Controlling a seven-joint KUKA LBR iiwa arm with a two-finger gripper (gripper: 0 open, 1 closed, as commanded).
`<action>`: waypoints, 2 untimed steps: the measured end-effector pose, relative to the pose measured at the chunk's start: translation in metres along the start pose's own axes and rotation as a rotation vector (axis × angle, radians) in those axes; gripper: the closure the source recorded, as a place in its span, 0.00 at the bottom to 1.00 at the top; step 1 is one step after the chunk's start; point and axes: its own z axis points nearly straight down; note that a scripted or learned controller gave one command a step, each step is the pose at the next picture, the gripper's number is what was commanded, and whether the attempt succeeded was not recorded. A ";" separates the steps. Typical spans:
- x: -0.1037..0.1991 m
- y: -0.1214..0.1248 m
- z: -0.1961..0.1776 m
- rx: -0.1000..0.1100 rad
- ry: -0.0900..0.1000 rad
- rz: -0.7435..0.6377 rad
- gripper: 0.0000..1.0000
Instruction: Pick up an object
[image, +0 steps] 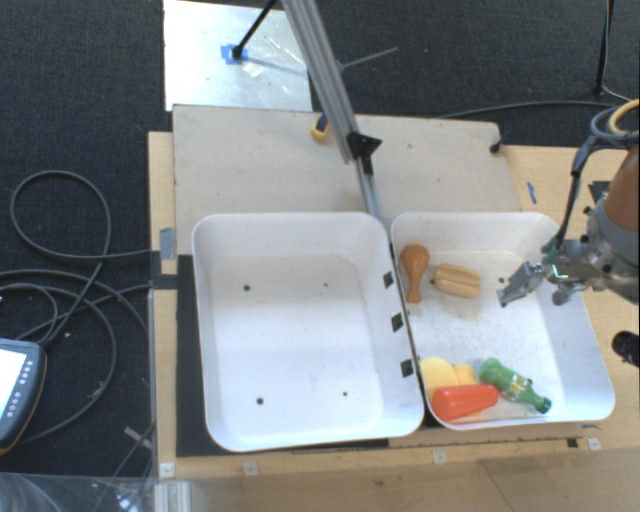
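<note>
At the right bin's lower edge lie a green plastic bottle, an orange-red carrot-shaped toy and a yellow rounded piece. Mid-right, the grey gripper hovers above bare floor; whether it is open, I cannot tell. Beyond, near the divider, lie a tan wooden roll and a brown wooden pear-shaped piece.

Grey arm, orange band, looped cable, metallic end effector.
</note>
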 end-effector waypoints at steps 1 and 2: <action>0.000 0.001 -0.002 -0.005 -0.001 0.002 0.00; -0.003 0.010 0.047 0.000 0.000 0.005 0.00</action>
